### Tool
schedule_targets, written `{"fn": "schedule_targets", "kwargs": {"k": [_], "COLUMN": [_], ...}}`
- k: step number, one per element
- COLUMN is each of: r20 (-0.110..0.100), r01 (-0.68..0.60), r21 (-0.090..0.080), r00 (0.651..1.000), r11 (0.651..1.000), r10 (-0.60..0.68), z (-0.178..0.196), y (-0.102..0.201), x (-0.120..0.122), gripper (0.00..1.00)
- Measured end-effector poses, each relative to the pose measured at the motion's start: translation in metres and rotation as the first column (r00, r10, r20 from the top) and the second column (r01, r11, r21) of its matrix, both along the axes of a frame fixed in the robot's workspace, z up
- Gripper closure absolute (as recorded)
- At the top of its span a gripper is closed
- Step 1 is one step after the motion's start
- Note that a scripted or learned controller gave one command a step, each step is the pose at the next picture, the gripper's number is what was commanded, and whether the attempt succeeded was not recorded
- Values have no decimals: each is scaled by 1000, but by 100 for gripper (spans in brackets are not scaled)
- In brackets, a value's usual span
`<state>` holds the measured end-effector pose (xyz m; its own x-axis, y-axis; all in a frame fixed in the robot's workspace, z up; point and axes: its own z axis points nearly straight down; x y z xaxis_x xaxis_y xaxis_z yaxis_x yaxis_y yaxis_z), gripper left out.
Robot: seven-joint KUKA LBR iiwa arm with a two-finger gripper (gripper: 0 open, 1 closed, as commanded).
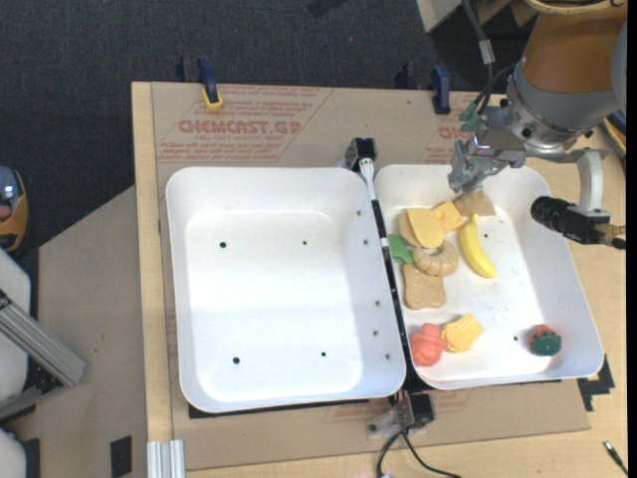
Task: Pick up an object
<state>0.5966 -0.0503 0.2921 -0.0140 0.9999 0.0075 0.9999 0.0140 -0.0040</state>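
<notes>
1. Camera view shows the hand (466, 179) low over the far end of the right bin (567, 297), just beside a tan block (479, 204); whether it is wide or narrow I cannot tell.
2. Nearer than the tan block lies a heap: a yellow wedge (426, 227), a banana (478, 249), a bread slice (424, 289).
3. Farther along the right bin from the tan block sit a corn piece (463, 333), a red piece (427, 344) and a small round piece (544, 342).
4. To do this well, I judge the hand should drop straight onto the tan block, which is closest, clear of the heap, and close fully before lifting.
5. Crowding neighbours could spoil the grip.
</notes>
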Motion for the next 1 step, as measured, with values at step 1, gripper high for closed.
{"fn": "schedule_targets", "kwargs": {"k": [1], "r20": [17], "r01": [5], "r21": [-5], "r00": [1000], "r11": [1000], "r10": [-5], "z": [108], "y": [85], "x": [24], "gripper": [100]}}
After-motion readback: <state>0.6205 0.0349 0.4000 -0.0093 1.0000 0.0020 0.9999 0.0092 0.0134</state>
